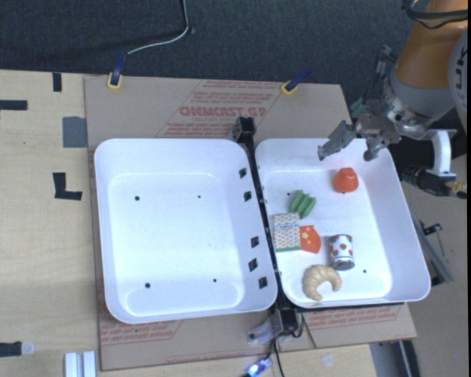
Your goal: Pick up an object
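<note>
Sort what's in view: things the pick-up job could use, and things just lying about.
Job:
gripper, open, above the right bin
tomato
green pods
patterned packet
red piece
small can
croissant

Lying about:
left bin
cable
cardboard sheet

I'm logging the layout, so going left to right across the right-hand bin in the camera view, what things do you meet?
Patterned packet → green vegetable → croissant → small can. The red-orange piece by the packet and the red tomato above the can overlap others in the order, so I left them out.

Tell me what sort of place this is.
Probably a robotics lab's grasping test bench: two white bins clipped side by side on cardboard, small toy food items like a croissant, and an arm's open claw above them.
</note>
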`<state>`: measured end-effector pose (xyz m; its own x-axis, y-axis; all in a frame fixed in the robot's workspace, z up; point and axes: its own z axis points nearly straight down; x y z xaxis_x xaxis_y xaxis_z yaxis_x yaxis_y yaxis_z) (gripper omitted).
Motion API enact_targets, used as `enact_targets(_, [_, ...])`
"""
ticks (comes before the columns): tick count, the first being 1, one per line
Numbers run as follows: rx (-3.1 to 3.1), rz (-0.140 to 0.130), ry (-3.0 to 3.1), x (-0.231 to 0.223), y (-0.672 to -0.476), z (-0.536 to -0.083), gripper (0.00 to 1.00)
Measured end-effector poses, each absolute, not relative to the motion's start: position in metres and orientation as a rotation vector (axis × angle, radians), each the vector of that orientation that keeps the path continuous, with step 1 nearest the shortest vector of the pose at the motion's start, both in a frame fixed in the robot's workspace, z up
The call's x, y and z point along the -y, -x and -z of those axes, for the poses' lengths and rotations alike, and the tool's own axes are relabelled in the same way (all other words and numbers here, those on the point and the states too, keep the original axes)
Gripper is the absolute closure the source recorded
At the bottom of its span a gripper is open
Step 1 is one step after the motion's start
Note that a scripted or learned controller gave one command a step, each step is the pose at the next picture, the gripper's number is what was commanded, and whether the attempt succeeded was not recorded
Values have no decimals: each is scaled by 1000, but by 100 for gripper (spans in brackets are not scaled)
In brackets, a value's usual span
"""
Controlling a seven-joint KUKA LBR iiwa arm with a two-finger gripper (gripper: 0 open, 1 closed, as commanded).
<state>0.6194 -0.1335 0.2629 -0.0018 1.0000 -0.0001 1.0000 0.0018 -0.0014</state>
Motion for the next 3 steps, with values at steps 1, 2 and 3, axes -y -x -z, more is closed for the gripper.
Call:
enact_targets(1, [2211, -16, 2209, 117, -577, -127, 0])
enact_targets(2, [2224, 2, 2226, 145, -565, -204, 0])
enact_targets(3, [2236, 7, 2204, 13, -529, -240, 0])
